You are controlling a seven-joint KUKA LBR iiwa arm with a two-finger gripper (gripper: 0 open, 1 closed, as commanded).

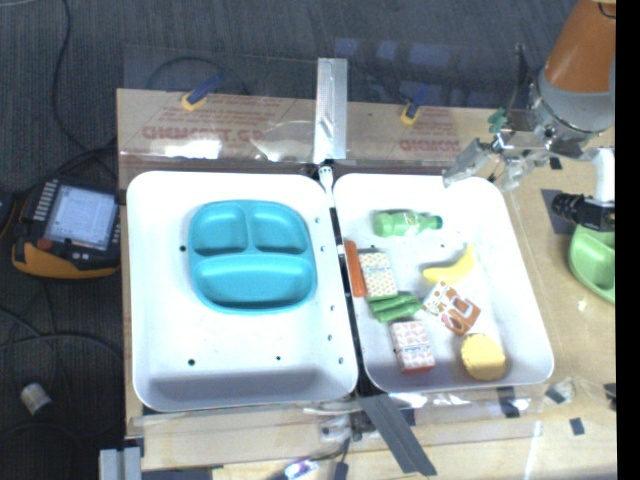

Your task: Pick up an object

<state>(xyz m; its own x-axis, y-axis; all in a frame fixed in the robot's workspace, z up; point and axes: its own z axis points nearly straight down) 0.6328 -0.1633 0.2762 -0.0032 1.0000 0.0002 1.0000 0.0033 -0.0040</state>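
Nearest the cam: front rim of the right bin (520, 373), w/ a yellow block (483, 357) and a patterned box (412, 346) just behind it. Same bin also holds a red-white packet (455, 310), banana (450, 265), green bottle (404, 223), green beans (395, 306), a checkered pack (377, 275) and an orange stick (352, 269) along the left wall. Left bin (160, 368) carries a blue divided tray (250, 253).

Pincer (480, 163) hangs over the right bin's back-right corner, above the rim; prongs look spread, nothing betw. them. Orange band of the arm (585, 38) sits up at top right.

Progress: none yet, by my read. Every item lies in the bin, untouched. Left to do: choose one (bottle and banana are closest to the pincer), descend, close, lift.
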